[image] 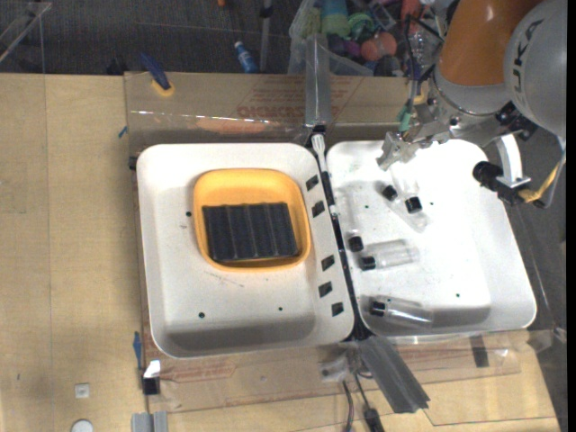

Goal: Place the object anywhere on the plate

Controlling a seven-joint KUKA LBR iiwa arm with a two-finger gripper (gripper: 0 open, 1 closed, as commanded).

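Observation:
A yellow-orange plate lies in the left bin. A black ribbed rectangular object rests flat on the plate, filling most of its middle. My gripper hangs over the back left part of the right bin, well to the right of the plate and apart from the black object. Its tip is small and partly lost against the white bin. I see nothing held in it.
Several clear vials with black caps lie in the right bin, one near the middle, another at the front, a small one just below the gripper. A divider with black clips separates the bins. A box of coloured toys stands behind.

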